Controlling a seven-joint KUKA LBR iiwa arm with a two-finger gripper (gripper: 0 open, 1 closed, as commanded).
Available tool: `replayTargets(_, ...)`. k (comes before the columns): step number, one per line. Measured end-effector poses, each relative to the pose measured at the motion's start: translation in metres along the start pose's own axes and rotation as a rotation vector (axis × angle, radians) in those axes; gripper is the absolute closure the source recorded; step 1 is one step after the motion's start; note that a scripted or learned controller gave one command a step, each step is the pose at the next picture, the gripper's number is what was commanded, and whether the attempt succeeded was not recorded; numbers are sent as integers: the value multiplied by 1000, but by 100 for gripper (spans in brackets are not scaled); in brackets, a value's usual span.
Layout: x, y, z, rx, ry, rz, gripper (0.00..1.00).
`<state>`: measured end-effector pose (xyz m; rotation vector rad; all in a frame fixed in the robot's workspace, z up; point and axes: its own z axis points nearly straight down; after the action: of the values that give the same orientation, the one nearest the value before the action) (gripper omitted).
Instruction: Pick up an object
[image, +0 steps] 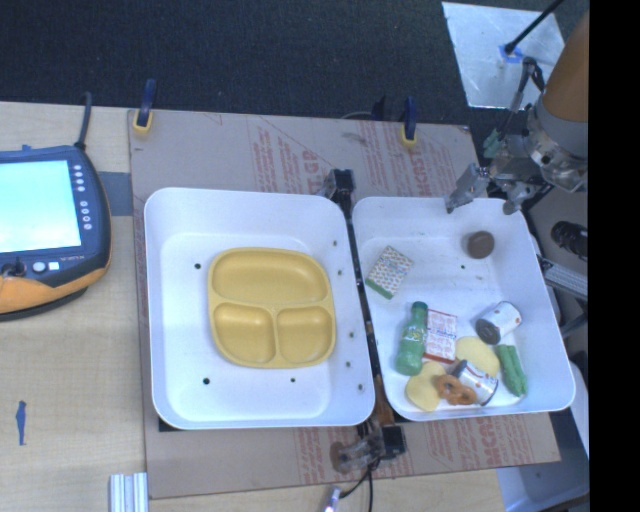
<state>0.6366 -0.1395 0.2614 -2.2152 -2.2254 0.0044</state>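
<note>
Objects sit in the right bin (535, 300), none picked yet. Green bottle (412, 339) lies near the middle, lengthwise toward the front, with a white-and-red packet (440, 335) touching its right side. Checkered square packet (389, 270) lies tilted near the bin's left wall. Small brown round piece (480, 243) sits alone toward the back, apart from the rest. Front right corner is a cluster: white-and-dark cylinder (498, 322), yellow lump (477, 353), green stick-shaped item (512, 368) along the right wall, a can (478, 384) on its side, pale yellow pieces (424, 389) and something brown like a pretzel (460, 392), all touching or overlapping.

My hand (486, 192) is over the back rim of the right bin, up near the far edge. Two fingers are spread apart, one fingertip (462, 190) at the left, the other at the right, with bare bin rim visible between them. Nothing between them, nothing touched as far as I can see. The brown round piece is the nearest object, just in front of the hand.

Left bin (170, 300) holds a yellow divided tray (271, 305), centred. Tablet-style pendant (45, 225) lies on the desk (60, 400) at the far left.
</note>
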Motion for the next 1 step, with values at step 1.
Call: replayTargets(1, 31, -54, 113, 3, 0, 0, 0)
